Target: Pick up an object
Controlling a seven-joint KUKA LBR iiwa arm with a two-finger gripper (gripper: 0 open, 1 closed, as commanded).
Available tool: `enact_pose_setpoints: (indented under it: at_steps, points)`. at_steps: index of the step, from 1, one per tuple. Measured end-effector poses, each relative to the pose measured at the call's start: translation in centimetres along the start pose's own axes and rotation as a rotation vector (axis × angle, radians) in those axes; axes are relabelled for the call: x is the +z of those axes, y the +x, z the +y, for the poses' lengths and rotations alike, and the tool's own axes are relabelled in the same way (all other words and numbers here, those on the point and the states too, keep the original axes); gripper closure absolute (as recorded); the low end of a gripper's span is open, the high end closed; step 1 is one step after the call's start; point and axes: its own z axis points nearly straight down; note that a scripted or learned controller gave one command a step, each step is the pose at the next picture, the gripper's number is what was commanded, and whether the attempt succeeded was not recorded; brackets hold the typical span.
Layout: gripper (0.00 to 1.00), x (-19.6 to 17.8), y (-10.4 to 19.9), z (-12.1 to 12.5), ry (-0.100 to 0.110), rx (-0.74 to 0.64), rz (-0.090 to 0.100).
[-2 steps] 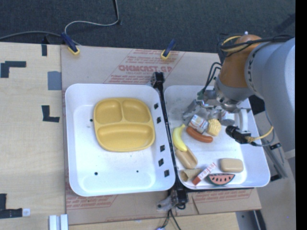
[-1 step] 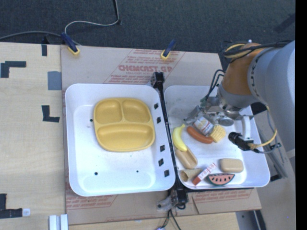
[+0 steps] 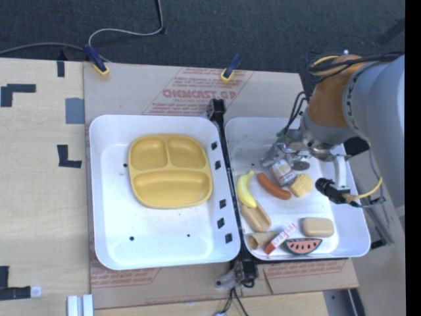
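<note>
Several toy foods crowd the right bin [image 3: 342, 239], so the gripper [image 3: 284, 165] hangs low around a small can [image 3: 283, 172], its jaws apparently closed on it.

The arm [image 3: 368, 104] is cut off at the right edge, hiding part of the right bin [image 3: 355, 242].

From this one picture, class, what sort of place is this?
Probably a robot lab bench for grasping tests: two white bins on clamped cardboard, toy food such as a banana, and a robot arm.
</note>
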Motion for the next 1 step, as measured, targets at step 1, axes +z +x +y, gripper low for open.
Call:
enact_pose_setpoints:
  at_steps: [1]
  points:
    - [1.0,-11.87,2.27,-8.04,0.009,0.002,0.002]
